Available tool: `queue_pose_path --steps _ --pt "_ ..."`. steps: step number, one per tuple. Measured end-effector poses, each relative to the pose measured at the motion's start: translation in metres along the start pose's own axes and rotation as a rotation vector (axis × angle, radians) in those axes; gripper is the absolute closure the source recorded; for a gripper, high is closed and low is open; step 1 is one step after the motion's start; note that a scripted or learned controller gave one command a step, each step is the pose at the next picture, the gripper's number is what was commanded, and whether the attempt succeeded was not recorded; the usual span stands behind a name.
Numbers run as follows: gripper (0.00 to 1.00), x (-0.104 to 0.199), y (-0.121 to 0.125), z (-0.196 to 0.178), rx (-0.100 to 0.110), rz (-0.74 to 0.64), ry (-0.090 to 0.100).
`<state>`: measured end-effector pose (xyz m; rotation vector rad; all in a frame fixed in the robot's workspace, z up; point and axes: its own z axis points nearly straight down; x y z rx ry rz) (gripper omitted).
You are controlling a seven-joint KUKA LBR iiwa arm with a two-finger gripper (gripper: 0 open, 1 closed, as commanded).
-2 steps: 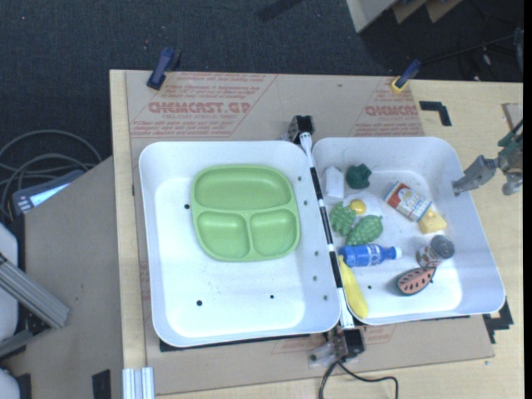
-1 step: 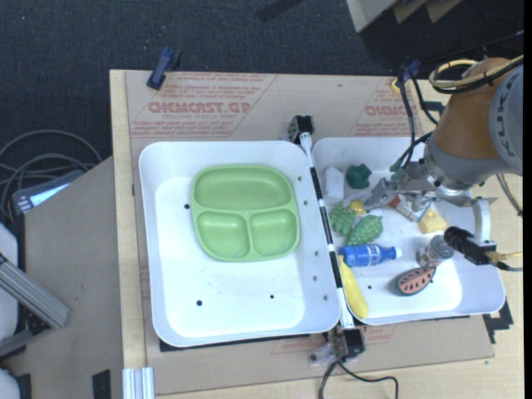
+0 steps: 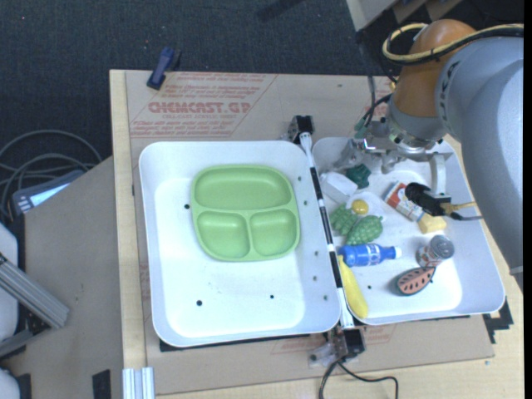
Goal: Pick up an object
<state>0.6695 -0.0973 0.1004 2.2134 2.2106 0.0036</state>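
**Reaching over a crowded right bin**

Nearest the camera, a smooth yellow banana point(image 3: 353, 293) is seen lying along the near left side of the right bin point(image 3: 474, 298), a shallow white tray with rounded corners. Just beyond it, a flat orange-brown oval point(image 3: 413, 281) with dark spots is laid, and a glossy blue bottle point(image 3: 370, 255) with a white cap lies on its side. A small silvery round piece point(image 3: 439, 247) is placed to the right of the bottle. In the left bin point(image 3: 166, 248), a matte pale green plate point(image 3: 245, 210) with three moulded compartments is laid. Farther into the right bin, a knobbly green cluster point(image 3: 356, 223) is found, with a little yellow ball point(image 3: 360, 207) at its far edge. A red-and-white tube point(image 3: 399, 202) is set aslant to the right. A white lump point(image 3: 337, 185) and a small dark green piece point(image 3: 359, 174) are seen toward the far left corner. The pincer point(image 3: 378, 150) is held just beside that dark green piece, over the bin's far end; whether it is open or closed cannot be told. Both bins are borne by a brown counter point(image 3: 208, 106) printed with red lettering.
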Motion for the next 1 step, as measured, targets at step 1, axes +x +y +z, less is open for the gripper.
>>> queue_pose_path --steps 1 --pt "1.0 0.0028 0.0001 -0.0085 0.0 -0.002 0.003"
